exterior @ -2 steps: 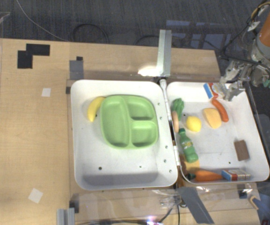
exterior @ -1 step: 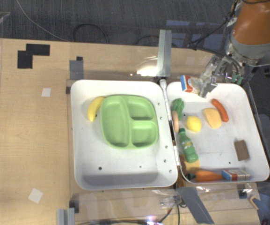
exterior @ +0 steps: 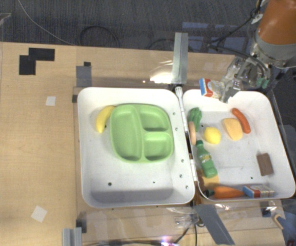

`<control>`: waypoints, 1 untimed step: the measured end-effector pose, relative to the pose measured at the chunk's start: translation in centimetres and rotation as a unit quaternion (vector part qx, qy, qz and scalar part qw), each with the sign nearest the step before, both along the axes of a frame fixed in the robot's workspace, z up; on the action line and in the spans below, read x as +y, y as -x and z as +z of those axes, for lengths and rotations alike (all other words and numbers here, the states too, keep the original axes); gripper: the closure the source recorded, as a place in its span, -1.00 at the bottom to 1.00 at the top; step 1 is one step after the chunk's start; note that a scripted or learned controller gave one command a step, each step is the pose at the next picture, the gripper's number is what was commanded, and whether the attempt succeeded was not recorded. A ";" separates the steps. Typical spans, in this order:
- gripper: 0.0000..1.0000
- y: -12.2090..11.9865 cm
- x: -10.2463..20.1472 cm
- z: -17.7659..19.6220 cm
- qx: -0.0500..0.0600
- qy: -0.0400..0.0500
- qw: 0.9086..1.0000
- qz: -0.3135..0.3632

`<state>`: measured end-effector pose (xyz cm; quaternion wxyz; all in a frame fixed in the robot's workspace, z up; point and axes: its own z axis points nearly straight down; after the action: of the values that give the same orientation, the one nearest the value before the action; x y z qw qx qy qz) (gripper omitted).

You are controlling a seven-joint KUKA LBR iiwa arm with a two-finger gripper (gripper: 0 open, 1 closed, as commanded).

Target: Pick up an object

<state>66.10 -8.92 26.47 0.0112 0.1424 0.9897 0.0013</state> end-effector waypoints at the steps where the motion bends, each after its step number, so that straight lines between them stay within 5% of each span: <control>1: 1.00 11.3 -5.6 -3.3 0.008 0.002 0.998 0.070</control>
<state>54.84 -14.51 23.14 0.0036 0.0731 0.9973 -0.0011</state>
